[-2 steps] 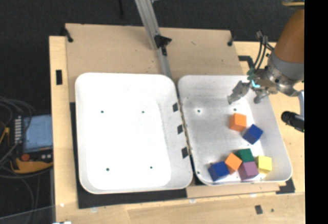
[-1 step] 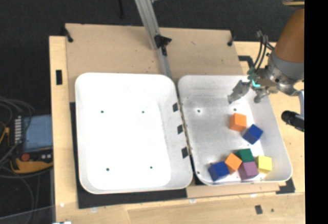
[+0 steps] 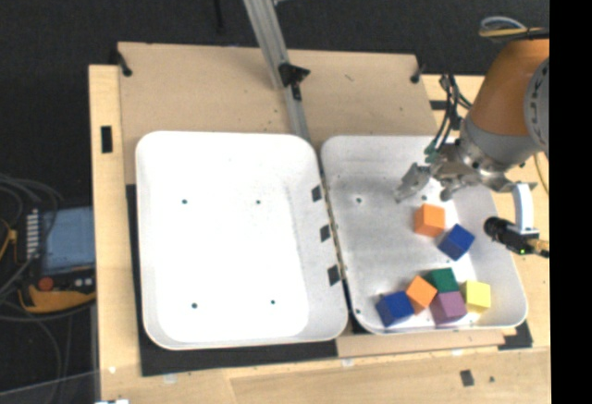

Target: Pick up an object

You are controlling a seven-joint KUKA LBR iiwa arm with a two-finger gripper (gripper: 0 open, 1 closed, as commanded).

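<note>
Seven small coloured cubes lie in the right white bin (image 3: 370,162) — the two-finger gripper (image 3: 430,180), fingers spread wide and empty, hovers just beyond the orange cube (image 3: 429,220), so the approach step is in hand — next, a descent onto it.

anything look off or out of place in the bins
Nothing stands out. The blocks all lie inside the right bin: an orange block and a blue block below the gripper, and five more clustered at the bin's near edge. None is spilled onto the bench or visibly damaged.
</note>
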